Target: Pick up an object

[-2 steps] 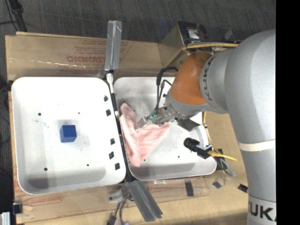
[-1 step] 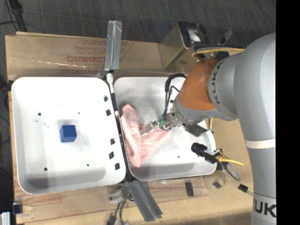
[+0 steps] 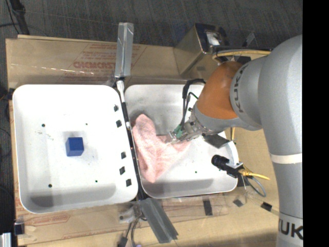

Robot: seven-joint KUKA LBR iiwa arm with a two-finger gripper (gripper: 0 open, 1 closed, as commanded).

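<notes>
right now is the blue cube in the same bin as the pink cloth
No, the blue cube sits alone in the left bin, while the pink cloth lies in the right bin.

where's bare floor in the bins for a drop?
Left bin: bare all around the blue cube, widest toward its top wall. Right bin: crowded; the pink cloth and gripper fill the middle, leaving a strip along the bottom wall.

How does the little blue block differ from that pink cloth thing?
The blue block is small, rigid and square-edged; the pink cloth is much larger, soft and crumpled. The block sits alone in the left bin; the cloth lies in the right bin, against its left wall, with the gripper right at its edge. Both rest on white bin floors.
</notes>
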